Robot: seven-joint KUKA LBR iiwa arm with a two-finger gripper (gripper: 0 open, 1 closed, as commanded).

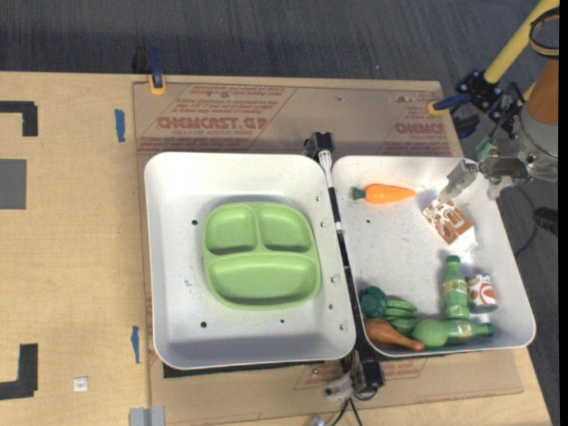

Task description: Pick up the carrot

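Carrot [386,193] lay at the far end of the right bin [522,302], well clear of other stuff — I'd bring the claw [473,177] over and grip across its middle. Claw state: couldn't tell.

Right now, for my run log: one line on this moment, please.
carrot: lying in right bin, far left corner | gripper: above bin's far right edge, apart from carrot | pick: not yet done

This looks like a robot lab: a wooden bench [71,264] with tape marks [120,124], clamps [156,71], two white bins [169,238] and toy food [454,287].
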